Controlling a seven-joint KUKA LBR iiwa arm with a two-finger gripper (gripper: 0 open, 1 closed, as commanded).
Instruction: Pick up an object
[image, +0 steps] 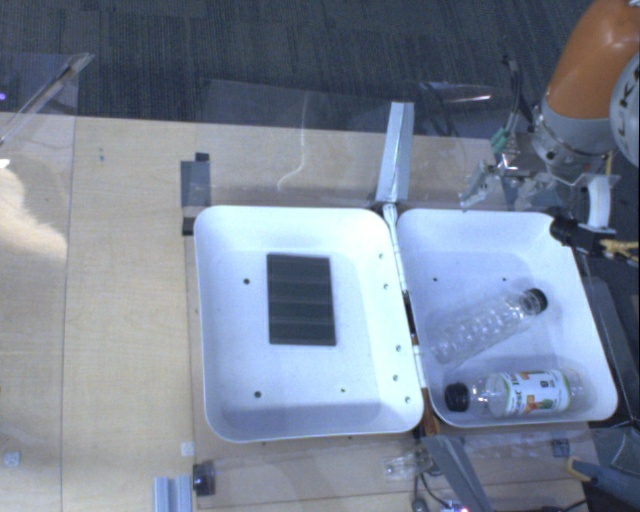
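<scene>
Nearest, in the right bin (580, 300), a labelled bottle (515, 393) lies on its side, black cap pointing left. Just behind it a clear bottle (488, 322) lies slantwise – cap up-right. The left bin (220, 300) holds a dark slab (301, 299). Farther back, the tool (505, 165) hangs over the desk (100, 300) beyond the right bin's far rim, well apart from both bottles; I cannot tell how far it is open, and nothing shows in its grip

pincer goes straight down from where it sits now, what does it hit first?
Likely the back rim of the right bin or bare bench just behind it. The pincer hangs beyond that rim, not over the clear bottle or labelled bottle. Depth is unclear from this slanted view.
</scene>
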